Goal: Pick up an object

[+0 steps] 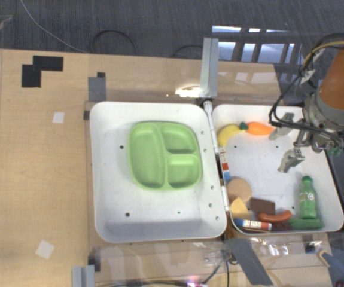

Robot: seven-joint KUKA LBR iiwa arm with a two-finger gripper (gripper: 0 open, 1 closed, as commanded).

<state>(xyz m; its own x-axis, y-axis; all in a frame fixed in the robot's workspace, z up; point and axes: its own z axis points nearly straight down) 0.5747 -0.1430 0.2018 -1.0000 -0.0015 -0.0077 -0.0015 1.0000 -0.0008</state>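
My gripper (pixel 290 159) hangs over the right bin (pixel 261 160), above its bare middle-right floor. It sits below the orange carrot (pixel 259 128) and up-left of the upright green bottle (pixel 307 200). Nothing shows in its grasp. A yellow fruit (pixel 227 134) lies at the bin's top left. Along the near side lie a tan round piece (pixel 239 188), a yellow wedge (pixel 239 207), a brown block (pixel 262 205), a red sausage (pixel 274 217) and a marker (pixel 255 224).
The left bin (pixel 109 208) holds a green divided plate (pixel 164 154). A ridge (pixel 215 160) separates the two bins. The arm's grey body and cables (pixel 333 94) loom over the right bin's far right corner.
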